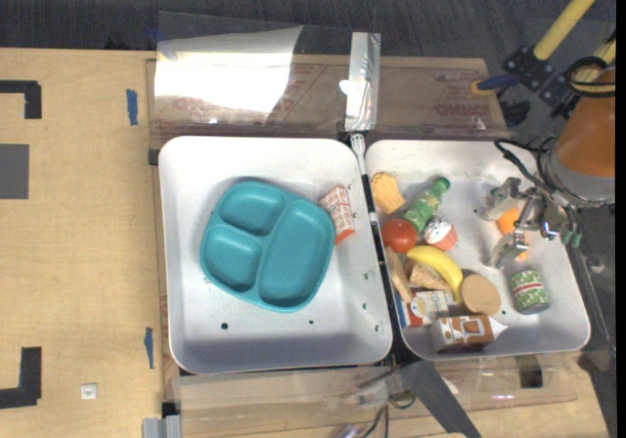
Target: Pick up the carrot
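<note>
No text can be read with certainty. The clear plastic sheet (460,99) behind the right bin carries faint reddish lettering, too blurred to make out. The small cartons (462,330) and the can (528,289) in the right bin bear printed labels, also too small to read.

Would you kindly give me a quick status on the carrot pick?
Gripper down in right bin, over orange carrot; grasp not confirmed. Green can close beside. Teal plate in left bin.
</note>
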`<state>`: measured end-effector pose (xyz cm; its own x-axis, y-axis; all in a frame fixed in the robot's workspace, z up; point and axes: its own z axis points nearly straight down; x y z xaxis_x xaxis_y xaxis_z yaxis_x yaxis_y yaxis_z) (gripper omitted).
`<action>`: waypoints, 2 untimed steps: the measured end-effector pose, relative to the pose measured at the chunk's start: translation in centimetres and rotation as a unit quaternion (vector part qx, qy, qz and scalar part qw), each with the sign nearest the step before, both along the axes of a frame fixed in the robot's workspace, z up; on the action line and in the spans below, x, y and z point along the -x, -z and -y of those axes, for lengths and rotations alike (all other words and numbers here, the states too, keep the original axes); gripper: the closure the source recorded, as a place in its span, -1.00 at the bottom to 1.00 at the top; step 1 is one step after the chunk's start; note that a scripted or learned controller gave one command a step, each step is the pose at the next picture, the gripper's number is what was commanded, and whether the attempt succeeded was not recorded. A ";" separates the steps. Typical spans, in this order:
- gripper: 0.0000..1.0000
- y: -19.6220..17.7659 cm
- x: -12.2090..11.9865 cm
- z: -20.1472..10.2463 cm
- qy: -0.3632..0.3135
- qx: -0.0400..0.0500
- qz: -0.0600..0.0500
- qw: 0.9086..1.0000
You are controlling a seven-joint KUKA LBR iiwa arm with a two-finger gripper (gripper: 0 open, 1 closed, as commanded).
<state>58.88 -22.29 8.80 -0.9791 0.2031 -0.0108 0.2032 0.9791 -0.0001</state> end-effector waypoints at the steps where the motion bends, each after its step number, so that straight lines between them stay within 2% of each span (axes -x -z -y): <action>1: 1.00 -1.5 -0.4 0.0 -0.001 0.003 0.007 1.000; 2: -1.00 -1.4 -0.4 0.0 -0.001 0.002 0.006 1.000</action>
<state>59.26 -22.24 10.16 -0.9793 0.2010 -0.0239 0.2011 0.9796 -0.0022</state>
